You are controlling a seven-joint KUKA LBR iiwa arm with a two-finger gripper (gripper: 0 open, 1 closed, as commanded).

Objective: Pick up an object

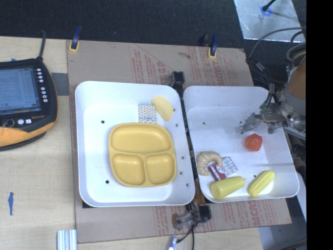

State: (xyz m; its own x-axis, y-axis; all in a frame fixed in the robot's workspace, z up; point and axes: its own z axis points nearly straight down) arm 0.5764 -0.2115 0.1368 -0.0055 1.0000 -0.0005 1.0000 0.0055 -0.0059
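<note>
Light wood bench (36, 181), with a brown cardboard sheet (130, 61) laid over its middle. Two blue clamps pin the sheet's far edge. Dark carpet lies beyond the bench. A tablet in an orange case (23, 103) sits on the wood, well left of the bins.

Landmark: the divided yellow plate (141, 154), which fills most of the left bin (86, 139).
- Just beyond the plate's far edge: a small patterned packet (147, 113), and beside it a pale yellow wedge (163, 108), long axis slanting toward the far left.
- Right of the plate, across the seam, the right bin (218, 100) holds the rest.

In the right bin, moving rightward from the plate:
- A tan curled pastry-like piece (207, 160) near the seam, with a small pink-and-white packet (222, 167) touching it.
- A yellow-green cylinder (227, 187) at the near edge, long axis running roughly left to right, tilted slightly up at its right end.
- A yellow corn cob (261, 183) just right of the cylinder, long axis slanting toward the far right.
- A red tomato (253, 142), round, no clear axis, farther back and free on the bin floor.

The gripper (254, 122) hangs over the right bin's far right part, just beyond the tomato. Its fingers stand apart, pointing left and down, with nothing between them.
</note>
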